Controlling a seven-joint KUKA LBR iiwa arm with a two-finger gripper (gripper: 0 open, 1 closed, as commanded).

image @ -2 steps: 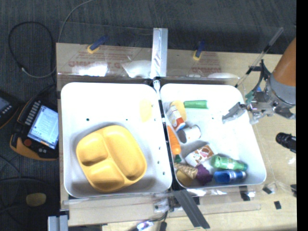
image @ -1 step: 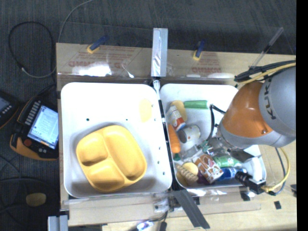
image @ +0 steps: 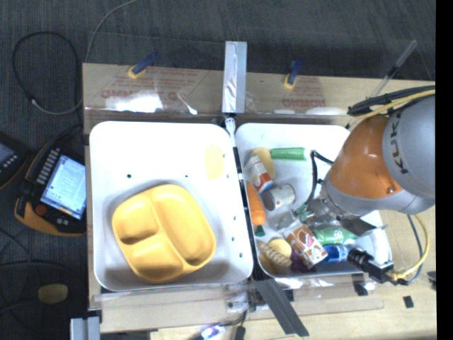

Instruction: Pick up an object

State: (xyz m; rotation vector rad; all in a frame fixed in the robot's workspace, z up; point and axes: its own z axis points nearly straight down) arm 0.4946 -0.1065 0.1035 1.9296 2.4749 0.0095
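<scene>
Fingers (image: 311, 214): positioned low in the right bin (image: 297, 134), hidden under the wrist and the clutter; whether they are parted or closed, or have hold of anything, cannot be told.

Items just beside the fingers: a brown patterned packet (image: 308, 246) toward the near side, a green tube (image: 333, 234) and a blue item (image: 338, 253) beside it, a round yellowish object (image: 279, 247) at the near left. Toward the far side: a small grey can (image: 281, 195), an orange carrot-shaped item (image: 255, 202) along the dividing wall, a yellow-capped bottle (image: 259, 166), and a green stick (image: 287, 154) at the far end.

Arm (image: 382, 165): grey with orange band, reaching in from the right over the right bin.

Left bin (image: 156, 137): holds a yellow sectioned tray (image: 163, 232), well apart from the fingers.

Both bins rest side by side on the surface (image: 333, 91).
</scene>
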